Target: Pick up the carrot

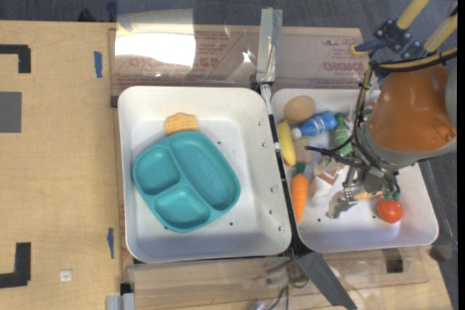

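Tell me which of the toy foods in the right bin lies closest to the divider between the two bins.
The carrot, orange with a green top, lying lengthwise against the right bin's left wall. The yellow banana is nearly as close, just above it; the tomato sits far across.

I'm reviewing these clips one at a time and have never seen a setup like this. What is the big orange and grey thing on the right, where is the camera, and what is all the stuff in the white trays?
The camera sits above the bench, looking down at a slant. The orange and grey shape is a robot arm reaching in from the right; its claw hangs low over the right bin. I see nothing between its fingers.

The right bin holds toy food: the carrot the arm is meant to pick up, lying by the bin's left wall, a yellow banana-like piece, a tan egg-like piece, a blue bottle and a red tomato.

The left bin holds a teal divided plate and a yellow corn piece at the plate's far edge.
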